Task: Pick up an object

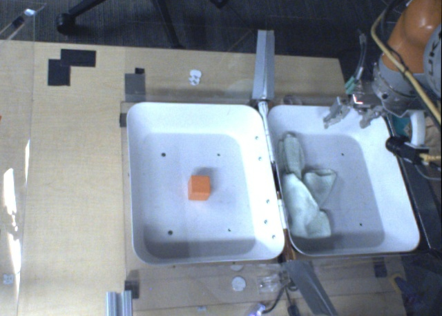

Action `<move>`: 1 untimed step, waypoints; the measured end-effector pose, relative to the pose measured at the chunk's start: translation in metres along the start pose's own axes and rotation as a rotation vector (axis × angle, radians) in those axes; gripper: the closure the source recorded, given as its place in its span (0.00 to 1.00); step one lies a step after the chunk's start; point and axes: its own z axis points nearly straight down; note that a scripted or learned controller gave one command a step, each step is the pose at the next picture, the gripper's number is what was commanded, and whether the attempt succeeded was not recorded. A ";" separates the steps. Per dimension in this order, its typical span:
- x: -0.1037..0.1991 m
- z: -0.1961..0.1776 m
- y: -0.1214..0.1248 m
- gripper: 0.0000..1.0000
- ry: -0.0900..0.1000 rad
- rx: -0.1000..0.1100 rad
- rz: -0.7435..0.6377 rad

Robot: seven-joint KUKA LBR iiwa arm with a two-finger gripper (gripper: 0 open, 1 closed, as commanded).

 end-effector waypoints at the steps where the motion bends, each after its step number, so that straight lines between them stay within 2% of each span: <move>1: -0.025 0.111 0.009 0.00 -0.002 -0.006 0.006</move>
